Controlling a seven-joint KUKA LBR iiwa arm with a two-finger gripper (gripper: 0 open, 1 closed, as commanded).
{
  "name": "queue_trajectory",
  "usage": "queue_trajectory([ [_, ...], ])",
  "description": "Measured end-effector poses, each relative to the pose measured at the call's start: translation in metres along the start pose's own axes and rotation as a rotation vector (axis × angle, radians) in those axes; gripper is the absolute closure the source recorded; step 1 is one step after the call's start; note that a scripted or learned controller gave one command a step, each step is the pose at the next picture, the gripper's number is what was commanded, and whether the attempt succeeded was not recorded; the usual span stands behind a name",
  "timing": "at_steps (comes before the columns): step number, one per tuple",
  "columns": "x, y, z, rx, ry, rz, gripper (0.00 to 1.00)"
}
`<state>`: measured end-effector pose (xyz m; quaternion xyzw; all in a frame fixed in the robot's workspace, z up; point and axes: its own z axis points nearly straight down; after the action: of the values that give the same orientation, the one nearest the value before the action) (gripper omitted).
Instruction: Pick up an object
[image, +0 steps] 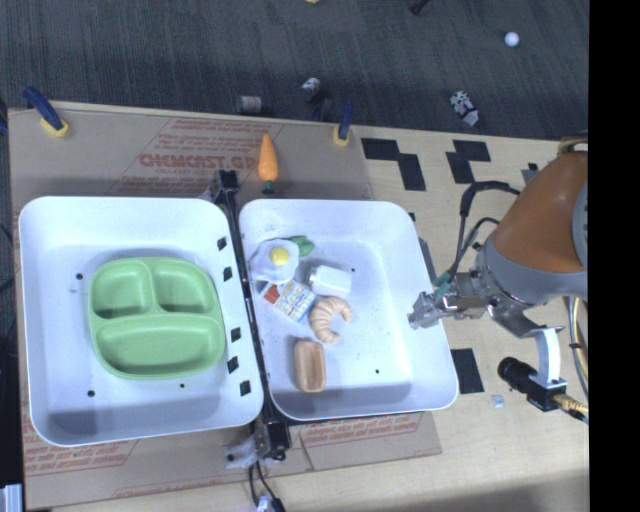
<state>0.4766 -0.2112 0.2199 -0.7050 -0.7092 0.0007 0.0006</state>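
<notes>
The right bin (395, 225) holds several toy foods: a fried egg (279, 258), a white bottle-like piece (331, 278), a colourful small packet (290, 299), a croissant (328, 318) and a tan bread roll (309, 365). My gripper (425, 310) sits low at the right rim of this bin, to the right of the croissant and apart from every object. Nothing shows in its grasp. The grey wrist with its orange band (545, 225) reaches in from the right behind it.
A green divided plate (155, 317) lies in the left bin (50, 225). An orange carrot (267, 160) rests on the cardboard behind the bins. Blue clamps (45, 110) hold the cardboard's back edge. Cables hang near the wrist.
</notes>
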Motion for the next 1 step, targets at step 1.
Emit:
queue_trajectory([
  [1,-0.0005,0.0009,-0.0199,-0.004,-0.001,0.0,1.0],
])
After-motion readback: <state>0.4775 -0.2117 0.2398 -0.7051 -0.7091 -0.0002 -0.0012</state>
